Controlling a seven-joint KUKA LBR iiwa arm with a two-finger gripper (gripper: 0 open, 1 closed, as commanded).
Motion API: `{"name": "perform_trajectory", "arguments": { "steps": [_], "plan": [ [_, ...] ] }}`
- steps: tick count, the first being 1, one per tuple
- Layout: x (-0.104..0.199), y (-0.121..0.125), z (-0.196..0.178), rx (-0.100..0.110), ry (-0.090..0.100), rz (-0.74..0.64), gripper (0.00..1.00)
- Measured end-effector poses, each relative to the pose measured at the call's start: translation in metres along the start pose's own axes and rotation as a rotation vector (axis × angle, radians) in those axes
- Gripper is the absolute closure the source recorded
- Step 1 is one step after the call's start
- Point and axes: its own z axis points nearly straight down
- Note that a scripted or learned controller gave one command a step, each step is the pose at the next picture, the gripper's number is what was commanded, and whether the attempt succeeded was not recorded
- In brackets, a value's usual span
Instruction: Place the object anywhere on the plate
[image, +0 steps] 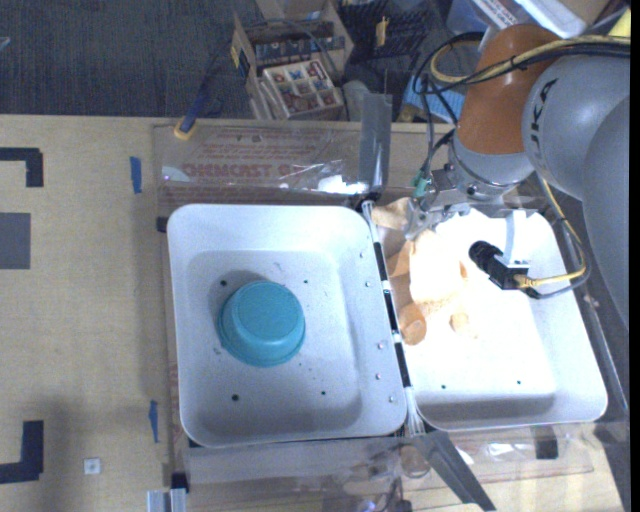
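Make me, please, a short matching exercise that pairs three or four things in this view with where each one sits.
Things
1. round blue plastic plate
2. pale tan soft object
3. grey arm's orange band
4. clear plastic bag with red lettering

Places
A. flat on the bench behind the left white bin
B. in the middle of the left white bin
C. at the top right, above the right white bin
D. against the left wall of the right white bin

Pairs: 1-B, 2-D, 3-C, 4-A
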Motion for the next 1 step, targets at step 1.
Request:
{"name": "perform_trajectory", "arguments": {
  "steps": [1],
  "plan": [
    [0.0002,0.0001,-0.0401,-0.003,0.0,-0.001,1.0]
  ]
}}
